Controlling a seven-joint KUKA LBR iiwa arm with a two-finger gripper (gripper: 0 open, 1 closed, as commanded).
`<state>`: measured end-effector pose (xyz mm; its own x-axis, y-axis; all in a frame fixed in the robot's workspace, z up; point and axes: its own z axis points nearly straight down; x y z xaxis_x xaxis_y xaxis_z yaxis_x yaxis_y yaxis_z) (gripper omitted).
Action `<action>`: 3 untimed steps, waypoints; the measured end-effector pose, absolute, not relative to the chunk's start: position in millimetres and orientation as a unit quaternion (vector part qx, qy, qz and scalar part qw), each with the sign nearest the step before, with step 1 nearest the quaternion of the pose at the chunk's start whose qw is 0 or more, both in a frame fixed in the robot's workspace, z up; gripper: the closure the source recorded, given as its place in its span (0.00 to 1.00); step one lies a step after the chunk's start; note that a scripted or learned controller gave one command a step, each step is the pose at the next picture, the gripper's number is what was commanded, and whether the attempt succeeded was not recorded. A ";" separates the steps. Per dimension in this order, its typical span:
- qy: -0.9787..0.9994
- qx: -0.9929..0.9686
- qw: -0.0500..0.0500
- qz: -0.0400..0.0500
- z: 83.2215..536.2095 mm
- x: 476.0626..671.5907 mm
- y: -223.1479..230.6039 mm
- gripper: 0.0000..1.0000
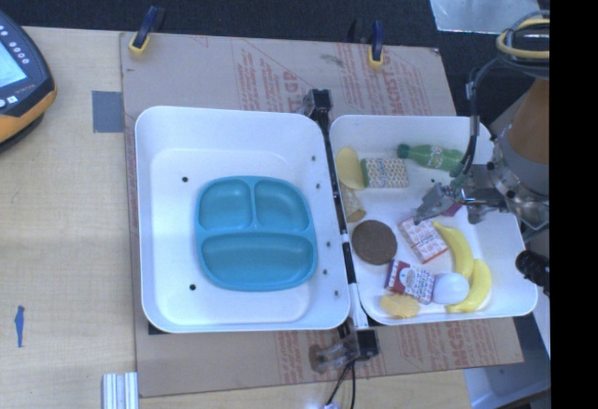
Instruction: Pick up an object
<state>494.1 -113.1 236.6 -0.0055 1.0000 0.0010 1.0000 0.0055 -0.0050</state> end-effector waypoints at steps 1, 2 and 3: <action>-0.710 -0.704 0.004 0.003 144.3 506.3 -93.5 0.00; -0.710 -0.704 -0.003 -0.002 195.0 585.2 -68.5 0.00; -0.708 -0.707 0.002 0.003 133.9 587.7 -131.1 0.00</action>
